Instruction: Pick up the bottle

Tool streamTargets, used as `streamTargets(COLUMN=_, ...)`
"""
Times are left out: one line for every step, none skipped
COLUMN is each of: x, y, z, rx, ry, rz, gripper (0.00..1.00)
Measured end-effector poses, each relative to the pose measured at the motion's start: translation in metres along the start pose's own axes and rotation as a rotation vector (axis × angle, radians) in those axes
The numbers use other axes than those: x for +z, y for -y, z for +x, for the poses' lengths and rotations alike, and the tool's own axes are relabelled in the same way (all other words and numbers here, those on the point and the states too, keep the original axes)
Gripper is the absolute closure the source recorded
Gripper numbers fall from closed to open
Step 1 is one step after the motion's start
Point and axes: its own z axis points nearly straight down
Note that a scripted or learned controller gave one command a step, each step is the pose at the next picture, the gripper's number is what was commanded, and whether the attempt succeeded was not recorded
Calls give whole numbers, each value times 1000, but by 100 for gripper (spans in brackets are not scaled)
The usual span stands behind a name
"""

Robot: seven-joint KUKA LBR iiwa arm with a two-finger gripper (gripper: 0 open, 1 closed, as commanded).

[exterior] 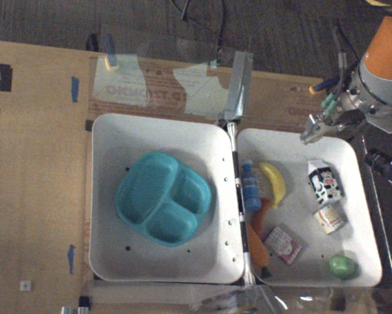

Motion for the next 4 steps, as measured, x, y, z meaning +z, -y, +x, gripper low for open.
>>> streamTargets(x=-43, y=-39, z=41, rx=429, ry=-1, rz=7, gripper=100)
streamTargets(x=-29, y=-98, z=100, rx=644, ry=-1, rz=9, gripper=100)
streamTargets(x=-29, y=-98, z=100, rx=645, ry=-1, rz=8, gripper=0)
streamTargets(x=68, y=-38, z=91, rx=528, ry=-3, rz=13, gripper=0)
